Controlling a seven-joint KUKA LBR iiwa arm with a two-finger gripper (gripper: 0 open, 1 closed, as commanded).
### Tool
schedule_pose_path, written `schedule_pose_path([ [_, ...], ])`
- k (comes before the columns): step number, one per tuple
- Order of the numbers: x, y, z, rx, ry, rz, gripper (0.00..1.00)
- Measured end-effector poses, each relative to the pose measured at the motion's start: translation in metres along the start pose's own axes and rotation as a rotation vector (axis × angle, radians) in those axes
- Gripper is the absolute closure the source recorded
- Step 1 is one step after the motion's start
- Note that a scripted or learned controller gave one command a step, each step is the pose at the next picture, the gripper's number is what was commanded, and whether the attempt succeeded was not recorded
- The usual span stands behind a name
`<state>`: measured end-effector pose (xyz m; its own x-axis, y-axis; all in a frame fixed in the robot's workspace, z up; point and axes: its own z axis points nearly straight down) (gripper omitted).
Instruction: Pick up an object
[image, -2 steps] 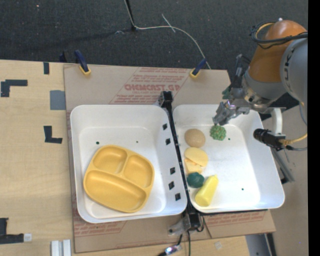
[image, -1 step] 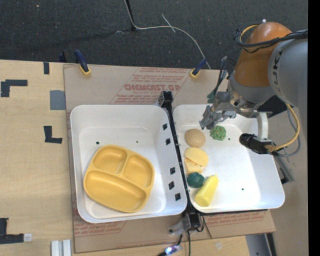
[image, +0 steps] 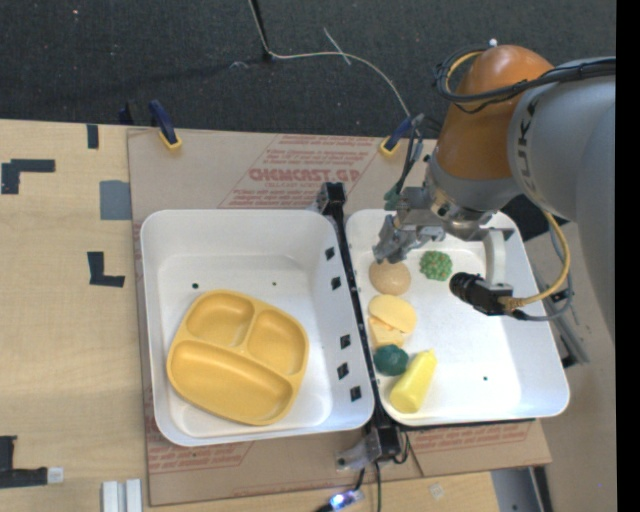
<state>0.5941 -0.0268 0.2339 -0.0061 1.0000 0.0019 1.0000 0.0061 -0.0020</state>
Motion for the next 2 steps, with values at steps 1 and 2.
schedule_pose_path([
  [1,0.060,-0.007,0.003,0.001,0.000,-0.001,1.00],
  [2,0.112,-0.036,0.006,0.002,-0.001,-0.001,1.00],
])
